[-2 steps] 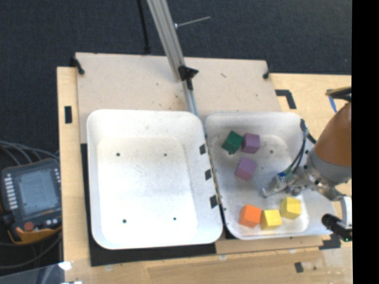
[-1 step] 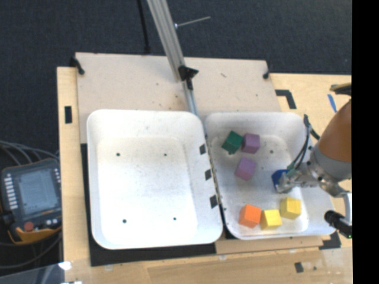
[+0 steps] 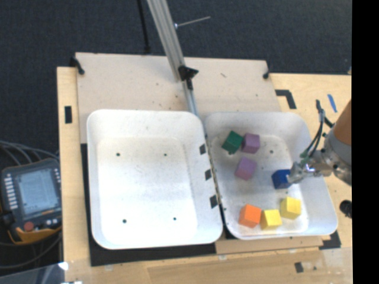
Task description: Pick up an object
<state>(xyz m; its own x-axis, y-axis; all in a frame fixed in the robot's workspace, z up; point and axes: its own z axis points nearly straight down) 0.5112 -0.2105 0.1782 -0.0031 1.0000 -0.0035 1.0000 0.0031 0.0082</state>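
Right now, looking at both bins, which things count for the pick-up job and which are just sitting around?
For the job:
gripper, at the blue block
green block
two purple blocks
orange block
two yellow blocks
right bin, holding them all

Just lying about:
left bin
handheld controller off the bench's left
metal pole

No legible text, label, brand or number appears anywhere in the scene. The handheld control unit point(image 3: 32, 197) at the left edge has a lit screen, but its contents are too blurred to read. Blue marks point(image 3: 331, 103) on the bench at far right form no readable characters.
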